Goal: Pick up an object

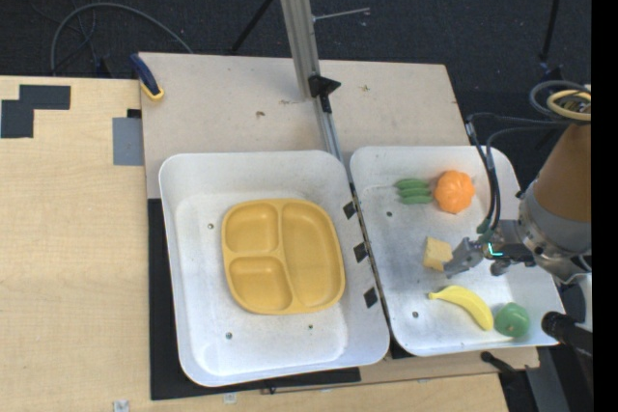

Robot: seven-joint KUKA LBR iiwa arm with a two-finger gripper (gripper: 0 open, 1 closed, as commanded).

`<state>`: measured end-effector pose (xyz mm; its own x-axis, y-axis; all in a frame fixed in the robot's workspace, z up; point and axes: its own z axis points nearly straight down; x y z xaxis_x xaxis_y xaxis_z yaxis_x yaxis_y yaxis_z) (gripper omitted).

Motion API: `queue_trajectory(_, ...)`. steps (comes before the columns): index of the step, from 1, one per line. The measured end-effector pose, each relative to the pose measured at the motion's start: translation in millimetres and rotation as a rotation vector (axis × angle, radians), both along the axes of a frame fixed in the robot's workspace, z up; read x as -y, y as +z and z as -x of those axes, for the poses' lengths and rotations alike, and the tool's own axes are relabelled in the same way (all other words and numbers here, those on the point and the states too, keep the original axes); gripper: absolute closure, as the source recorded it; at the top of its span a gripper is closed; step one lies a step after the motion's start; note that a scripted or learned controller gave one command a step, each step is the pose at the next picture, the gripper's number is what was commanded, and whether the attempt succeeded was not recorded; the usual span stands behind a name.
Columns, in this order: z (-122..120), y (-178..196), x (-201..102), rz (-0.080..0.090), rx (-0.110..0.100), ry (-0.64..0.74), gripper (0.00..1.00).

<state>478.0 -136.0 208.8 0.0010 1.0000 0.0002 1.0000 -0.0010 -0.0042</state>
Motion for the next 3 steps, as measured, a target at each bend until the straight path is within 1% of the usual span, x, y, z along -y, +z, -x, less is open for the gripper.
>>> queue_trajectory(1, -0.6, 1.0, 0.1, 0.0, 0.002, 0.0, 0.0)
queue_trajectory(2, -5.4, -50.6, -9.4, -0.003, -0.004, 0.002, 0.0)
queue_trajectory(3, -7.8, -112.6, -6.5, 0.002, 0.004, 0.0, 0.0)
